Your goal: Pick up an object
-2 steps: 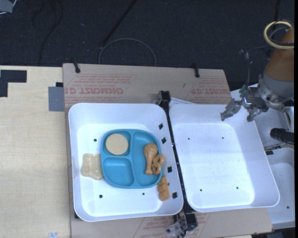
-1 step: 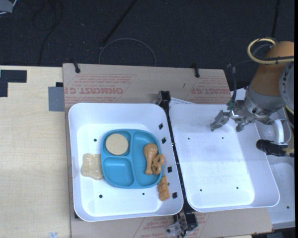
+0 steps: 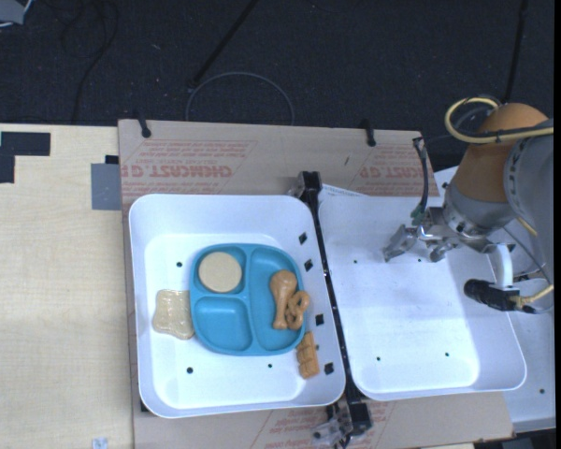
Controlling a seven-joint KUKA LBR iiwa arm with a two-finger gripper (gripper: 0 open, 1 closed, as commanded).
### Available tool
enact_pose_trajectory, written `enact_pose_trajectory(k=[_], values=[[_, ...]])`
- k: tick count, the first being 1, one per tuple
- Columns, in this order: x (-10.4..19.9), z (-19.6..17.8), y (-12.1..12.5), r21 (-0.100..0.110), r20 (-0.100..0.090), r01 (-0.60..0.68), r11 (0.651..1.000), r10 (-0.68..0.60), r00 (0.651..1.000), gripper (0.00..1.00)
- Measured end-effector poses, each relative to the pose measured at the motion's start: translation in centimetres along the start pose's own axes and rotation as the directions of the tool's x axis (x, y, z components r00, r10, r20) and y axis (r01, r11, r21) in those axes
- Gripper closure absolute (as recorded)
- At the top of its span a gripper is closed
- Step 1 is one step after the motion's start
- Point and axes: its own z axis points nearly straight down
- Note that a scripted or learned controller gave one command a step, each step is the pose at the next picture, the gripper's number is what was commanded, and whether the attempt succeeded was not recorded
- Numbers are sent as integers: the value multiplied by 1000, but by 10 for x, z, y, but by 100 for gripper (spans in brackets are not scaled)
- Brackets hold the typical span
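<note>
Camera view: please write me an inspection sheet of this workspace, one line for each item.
Surface: two shallow white bins side by side, left bin and right bin, on a cardboard sheet over a pale wooden bench.
Job's things: blue divided plate in the left bin, holding a round tan piece and a tan drumstick-shaped piece; a pale flat piece touches the plate's left edge; a small brown piece lies beside its lower right edge.
Clutter: nothing seen.
End effector: end effector sits above the right bin's upper part, nothing between its fingers.
Cables: black cables on the dark floor; a yellow loop on the arm.
Surroundings: dark floor behind the bench.
</note>
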Motion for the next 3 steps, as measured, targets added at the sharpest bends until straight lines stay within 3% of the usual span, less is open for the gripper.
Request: enact_pose_trajectory(k=[1, 3], values=[[0, -13, 1, -3, 1, 2, 1000, -2, 1000, 100], [-5, -114, -8, -8, 2, -4, 1000, 4, 1000, 100]])
